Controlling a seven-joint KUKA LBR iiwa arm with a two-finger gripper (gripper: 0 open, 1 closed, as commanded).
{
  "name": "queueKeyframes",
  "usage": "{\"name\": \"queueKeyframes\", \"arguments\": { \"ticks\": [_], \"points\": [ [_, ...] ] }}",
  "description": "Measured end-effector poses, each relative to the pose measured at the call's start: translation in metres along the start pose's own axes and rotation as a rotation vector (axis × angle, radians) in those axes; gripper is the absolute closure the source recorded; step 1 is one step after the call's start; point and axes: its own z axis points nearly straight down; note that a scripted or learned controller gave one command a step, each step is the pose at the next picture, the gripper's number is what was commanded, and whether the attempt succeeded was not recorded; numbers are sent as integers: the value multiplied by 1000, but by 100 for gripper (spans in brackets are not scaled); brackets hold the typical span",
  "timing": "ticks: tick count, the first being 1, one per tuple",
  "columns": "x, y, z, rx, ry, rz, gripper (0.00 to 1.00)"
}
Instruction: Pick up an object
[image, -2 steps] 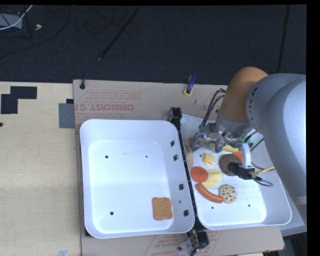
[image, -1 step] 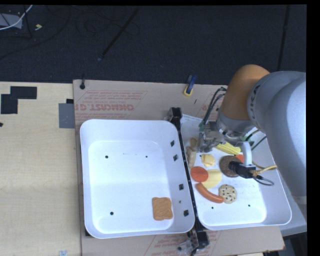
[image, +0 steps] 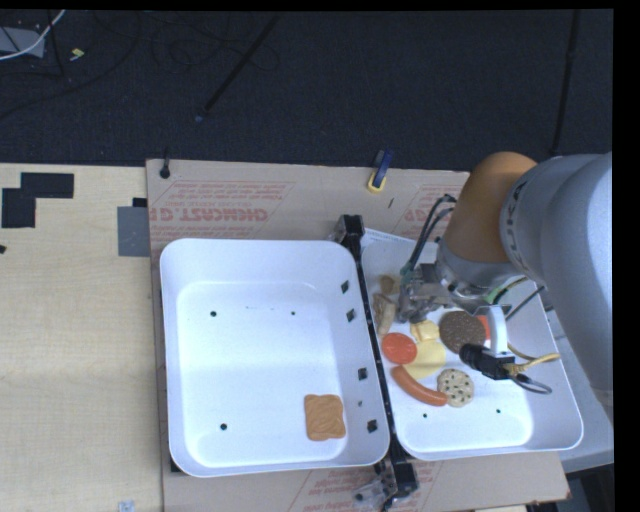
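Observation:
The right bin (image: 500, 430) holds a cluster of toy foods: a red tomato slice (image: 399, 348), a yellow cheese piece (image: 428, 345), a brown round patty (image: 461, 329), a sausage (image: 419, 386) and a chocolate-chip cookie (image: 455, 386). A tan toast slice (image: 324, 417) lies in the left bin (image: 200, 300) near its front right corner. My gripper (image: 415, 300) is low over the back left of the right bin, just behind the cheese and tomato. The wrist above hides its fingers.
The grey arm with its orange band (image: 490, 205) covers the right bin's back right. Black and yellow cables (image: 510, 365) trail over the right bin beside the cookie. A black clamp bar (image: 365, 330) joins the two bins. A blue and yellow clip (image: 379, 172) sits on the cardboard behind.

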Motion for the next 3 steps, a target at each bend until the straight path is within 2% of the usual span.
{"name": "queueKeyframes", "arguments": {
  "ticks": [1, 2, 3],
  "points": [
    [6, 21, -221, -21, -2, -3, 100],
    [-17, 27, -307, -13, -2, 0, 100],
    [-10, 25, -453, -18, -3, -4, 100]
  ]
}}
